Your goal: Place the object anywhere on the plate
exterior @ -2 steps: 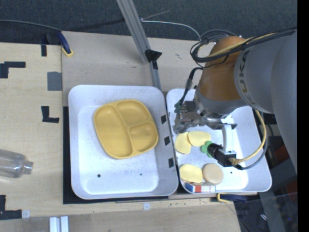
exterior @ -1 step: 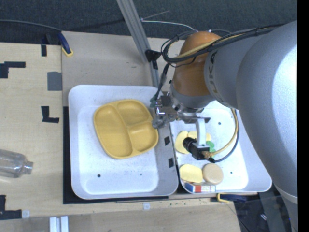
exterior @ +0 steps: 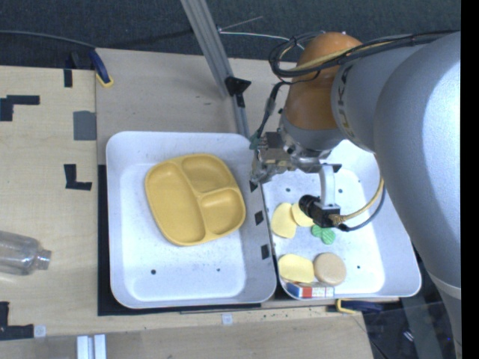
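Grey arm (exterior: 419, 126) reaches in over right-hand bin (exterior: 368, 271). End effector (exterior: 259, 172) hangs at the divider between the bins, near its far end; open or closed: cannot tell. Left-hand bin (exterior: 187, 275) holds yellow divided plate (exterior: 193, 198). Pale yellow slices (exterior: 284, 221), tan disc (exterior: 329, 268) and green piece (exterior: 324, 235) lie in right-hand bin.

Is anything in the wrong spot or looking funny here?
A clear bottle lies on its side on the bench, outside the left bin and far from the other things. The yellow plate sits crooked in that bin, not squared with its walls. Nothing looks spilled or broken.
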Tool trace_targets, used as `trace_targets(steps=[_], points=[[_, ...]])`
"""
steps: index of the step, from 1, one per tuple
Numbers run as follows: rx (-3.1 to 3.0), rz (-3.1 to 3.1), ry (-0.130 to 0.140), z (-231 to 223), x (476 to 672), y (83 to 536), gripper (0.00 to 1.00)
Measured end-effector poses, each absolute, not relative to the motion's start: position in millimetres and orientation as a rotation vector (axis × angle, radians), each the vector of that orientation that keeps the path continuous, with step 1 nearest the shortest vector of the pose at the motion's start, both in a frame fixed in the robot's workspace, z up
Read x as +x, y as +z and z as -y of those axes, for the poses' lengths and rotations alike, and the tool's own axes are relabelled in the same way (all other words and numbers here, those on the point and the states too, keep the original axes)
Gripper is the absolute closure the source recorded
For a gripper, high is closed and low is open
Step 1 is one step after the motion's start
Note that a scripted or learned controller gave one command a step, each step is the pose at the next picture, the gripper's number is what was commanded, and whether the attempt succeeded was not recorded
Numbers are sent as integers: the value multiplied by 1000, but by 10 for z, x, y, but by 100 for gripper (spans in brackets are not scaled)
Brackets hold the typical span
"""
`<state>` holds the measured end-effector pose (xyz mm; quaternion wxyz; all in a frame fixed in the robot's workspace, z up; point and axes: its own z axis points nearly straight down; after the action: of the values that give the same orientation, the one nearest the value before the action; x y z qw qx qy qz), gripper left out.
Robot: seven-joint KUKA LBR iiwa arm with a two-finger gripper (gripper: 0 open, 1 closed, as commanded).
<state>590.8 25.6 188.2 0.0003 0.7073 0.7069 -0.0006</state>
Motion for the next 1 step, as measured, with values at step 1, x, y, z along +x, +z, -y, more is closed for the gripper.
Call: trace_targets(steps=[1], points=[[2220,-2228,-5,-594,5550,1898,100]])
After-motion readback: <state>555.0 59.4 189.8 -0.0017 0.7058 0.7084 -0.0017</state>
